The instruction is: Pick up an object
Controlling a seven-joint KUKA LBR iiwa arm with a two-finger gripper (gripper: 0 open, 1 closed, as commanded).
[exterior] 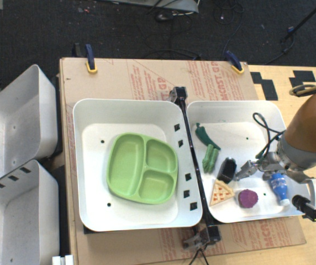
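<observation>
Reaching in from right over right bin [268, 115], grey arm with orange band [312, 123]. Gripper [250, 169] low inside that bin, just right of black block [227, 170], near it but contact unclear. Fingers too small and blurred, cannot tell whether spread or pressed together; nothing seen pinched between them. Scattered in right bin: dark green curved piece [206, 136] near divider, green ridged piece [210, 159] just below it, black block beside that, pizza-slice toy [221, 194] touching or nearly touching block's lower edge, purple round object [248, 198] just right of pizza slice, blue-and-white bottle [279, 187] under wrist at bin's right side. Holding only one thing, left bin [86, 164]: green sectioned plate [143, 169], lying flat, roughly centred. Black cable looping over right bin's far right corner.
</observation>
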